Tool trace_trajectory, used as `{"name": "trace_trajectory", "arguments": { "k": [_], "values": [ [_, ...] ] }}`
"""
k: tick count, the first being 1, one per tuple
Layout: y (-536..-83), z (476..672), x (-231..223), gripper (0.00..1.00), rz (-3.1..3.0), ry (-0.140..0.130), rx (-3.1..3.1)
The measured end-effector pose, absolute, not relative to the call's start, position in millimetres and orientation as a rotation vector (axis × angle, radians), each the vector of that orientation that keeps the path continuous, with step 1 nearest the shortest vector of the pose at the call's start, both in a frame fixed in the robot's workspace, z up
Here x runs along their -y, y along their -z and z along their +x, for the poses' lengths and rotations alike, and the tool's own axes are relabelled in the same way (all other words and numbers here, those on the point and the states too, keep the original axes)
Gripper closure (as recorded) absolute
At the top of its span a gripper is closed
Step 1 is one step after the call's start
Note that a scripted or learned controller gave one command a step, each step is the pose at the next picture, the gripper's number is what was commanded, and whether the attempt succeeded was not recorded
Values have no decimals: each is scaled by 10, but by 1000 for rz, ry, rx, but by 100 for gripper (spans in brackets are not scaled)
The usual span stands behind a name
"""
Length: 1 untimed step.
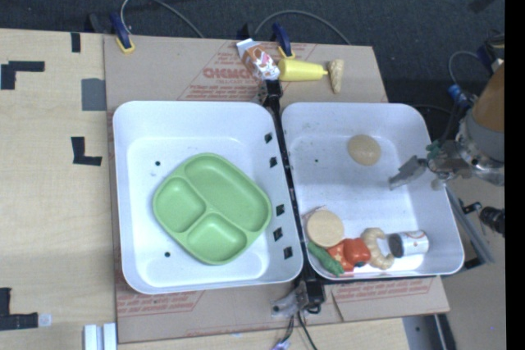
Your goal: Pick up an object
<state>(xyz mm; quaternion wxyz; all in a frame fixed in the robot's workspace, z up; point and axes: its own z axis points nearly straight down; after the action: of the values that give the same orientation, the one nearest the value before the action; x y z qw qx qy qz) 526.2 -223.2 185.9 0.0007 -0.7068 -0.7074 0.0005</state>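
The right bin (414, 120) holds a tan round ball (363, 149) near its back. Along its front lie a round tan disc (325, 227), a red and green toy (344, 254), a beige lump (377, 246) and a white bottle with a dark cap (408, 244). My gripper (416, 176) hangs over the right bin's right side, to the right of the ball and above the bottle. Its fingers (402, 175) are spread open with nothing between them. The arm comes in from the right edge.
A green divided plate (212, 207) lies in the left bin (131, 176). Behind the bins, on the cardboard, sit a yellow toy (302, 71), a small printed packet (258, 60) and a beige piece (335, 75). Blue clamps (123, 35) and cables run along the back.
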Motion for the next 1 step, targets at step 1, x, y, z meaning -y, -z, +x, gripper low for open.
{"name": "trace_trajectory", "arguments": {
  "k": [1],
  "values": [
    [-1339,5945,1976,0,-2218,-1,2222]
  ]
}}
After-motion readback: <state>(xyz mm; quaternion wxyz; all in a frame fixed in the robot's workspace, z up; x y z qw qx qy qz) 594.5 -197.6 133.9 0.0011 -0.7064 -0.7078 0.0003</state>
